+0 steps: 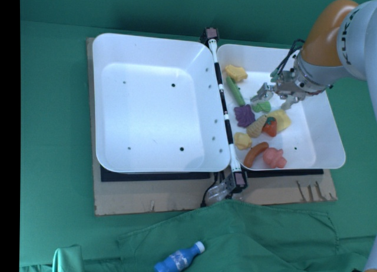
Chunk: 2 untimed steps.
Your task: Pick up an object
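Note:
The right bin [321,141] holds several toy foods: a yellow piece [236,73], a green cucumber [235,91], a purple grape bunch [244,114], a small green piece [261,107], a corn cob [256,126], a red strawberry [270,126], a yellow lemon-like piece [281,120], a small yellow piece [242,141], an orange sausage [255,153] and a pink figure [274,158]. My gripper [274,96] hangs low over the middle of this bin, just above the small green piece and the lemon-like piece. One finger [261,93] points left and another points down, spread apart with nothing between them.
The left bin [156,103] lies beside the right one, split from it by a black-and-white bar [224,109]. Green cloth [247,238] is bunched at the front, with a blue bottle [178,257] on it. Cardboard [153,197] lies under both bins.

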Motion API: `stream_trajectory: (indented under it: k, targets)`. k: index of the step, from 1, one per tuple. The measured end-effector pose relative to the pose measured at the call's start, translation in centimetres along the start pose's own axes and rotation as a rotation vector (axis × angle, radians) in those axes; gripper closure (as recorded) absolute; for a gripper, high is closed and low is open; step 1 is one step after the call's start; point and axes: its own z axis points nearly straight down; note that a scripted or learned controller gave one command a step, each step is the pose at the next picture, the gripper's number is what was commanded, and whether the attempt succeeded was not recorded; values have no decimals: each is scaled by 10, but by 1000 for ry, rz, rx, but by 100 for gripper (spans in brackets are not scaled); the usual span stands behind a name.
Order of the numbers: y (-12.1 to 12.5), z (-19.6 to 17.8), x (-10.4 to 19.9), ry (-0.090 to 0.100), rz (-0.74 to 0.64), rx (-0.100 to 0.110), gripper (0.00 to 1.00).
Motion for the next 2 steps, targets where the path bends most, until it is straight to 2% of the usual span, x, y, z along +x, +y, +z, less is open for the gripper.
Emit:
stream_trajectory:
  k: [1,2]
  targets:
    - [2,1,1,-1,-4,1,0]
    - [5,-15,0,-3,-1,-12,100]
